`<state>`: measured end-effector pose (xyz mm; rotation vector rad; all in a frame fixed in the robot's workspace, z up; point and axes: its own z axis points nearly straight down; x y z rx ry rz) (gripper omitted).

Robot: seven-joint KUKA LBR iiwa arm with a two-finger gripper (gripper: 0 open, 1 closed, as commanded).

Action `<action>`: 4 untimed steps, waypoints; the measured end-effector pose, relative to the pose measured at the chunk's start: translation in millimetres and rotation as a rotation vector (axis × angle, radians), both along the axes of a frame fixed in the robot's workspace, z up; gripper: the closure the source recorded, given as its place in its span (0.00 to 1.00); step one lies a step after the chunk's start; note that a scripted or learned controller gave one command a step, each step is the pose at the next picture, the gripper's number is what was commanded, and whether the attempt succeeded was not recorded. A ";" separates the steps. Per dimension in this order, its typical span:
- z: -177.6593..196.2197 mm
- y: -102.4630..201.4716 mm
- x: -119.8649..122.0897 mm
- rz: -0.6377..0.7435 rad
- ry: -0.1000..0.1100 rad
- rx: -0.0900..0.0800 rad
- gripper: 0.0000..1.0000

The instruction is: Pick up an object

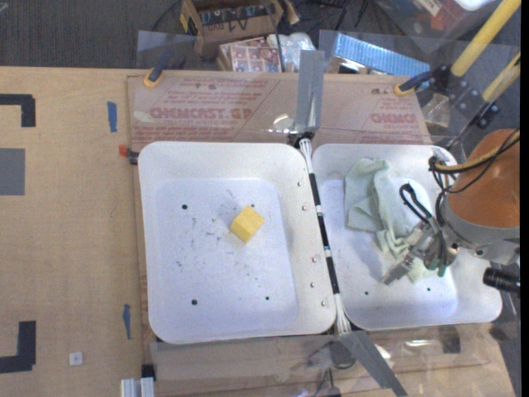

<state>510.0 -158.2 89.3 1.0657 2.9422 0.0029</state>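
Observation:
A small yellow block point(246, 223) lies near the middle of the left white bin point(165, 180). A crumpled pale green and white cloth point(372, 197) lies in the upper half of the right bin point(463, 304). My gripper point(407, 265) is low in the right bin, at the cloth's lower right edge, and seems to touch its folds. The arm's orange band point(496, 184) rises just behind it and hides the bin's right side.
The raised rims of the two bins meet along a ridge point(322, 238) just left of the gripper. Clear panels, clamps and boxes point(248, 52) stand behind the bins. Black cable point(417, 205) loops over the cloth beside the wrist.

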 end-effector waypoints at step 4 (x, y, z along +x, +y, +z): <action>96.4 119.4 131.9 -0.347 0.007 0.004 1.00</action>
